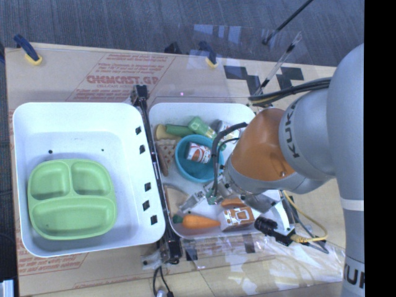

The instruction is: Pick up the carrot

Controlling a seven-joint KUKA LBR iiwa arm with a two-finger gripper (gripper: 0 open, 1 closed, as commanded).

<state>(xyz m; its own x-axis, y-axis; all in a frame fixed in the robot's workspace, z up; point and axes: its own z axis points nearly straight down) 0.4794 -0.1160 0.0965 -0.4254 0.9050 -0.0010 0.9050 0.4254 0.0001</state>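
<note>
The carrot is lying at the lower edge of the right bin, beside a small carton. Just above it the gripper is hovering; whether it is clenched cannot be told. Farther up, a blue bowl is sitting. The green tray is resting in the left bin.

We are reading red print "CHEMCAST GP" on the brown paper sheet under the bins, and white letters "KU" running down the arm's grey casing. Smaller print is staying illegible.
</note>
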